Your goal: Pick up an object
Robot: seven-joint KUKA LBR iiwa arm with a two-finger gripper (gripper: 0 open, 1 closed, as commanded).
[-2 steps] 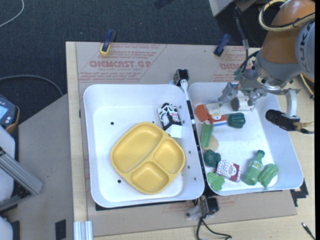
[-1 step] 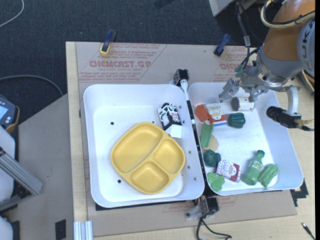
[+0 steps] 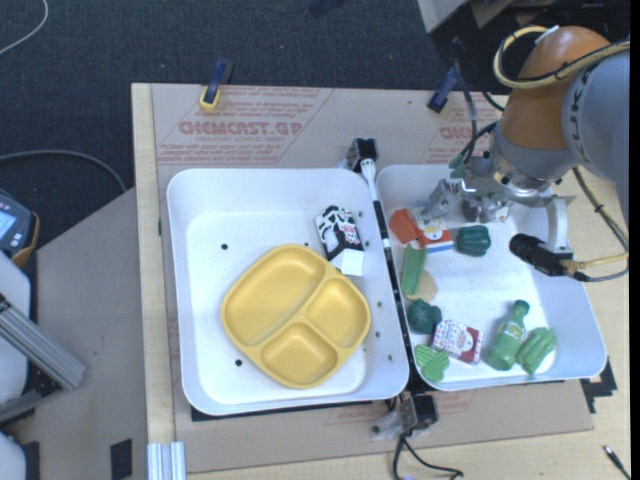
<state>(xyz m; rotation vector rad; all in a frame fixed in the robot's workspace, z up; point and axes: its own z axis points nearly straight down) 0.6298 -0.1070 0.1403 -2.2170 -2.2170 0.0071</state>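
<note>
on the worktop (image 3: 250, 128) two white bins. left bin (image 3: 190, 228): one yellow divided plate (image 3: 295, 313), one black-white toy (image 3: 338, 230) at its 1 o'clock. right bin (image 3: 580, 318): one green bottle (image 3: 508, 336), one green pepper (image 3: 472, 239), one red-white carton (image 3: 457, 340), several other small green items. gripper (image 3: 468, 200) at the right bin's 12 o'clock, cannot tell jaws state.

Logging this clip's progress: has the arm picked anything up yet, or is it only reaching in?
Nothing looks picked up yet. The gripper hangs low over the far end of the right bin, close to the orange item and the green pepper, but no object shows between its fingers. The green bottle and the other toys lie in the bin. The grasp and the lift are left.
</note>
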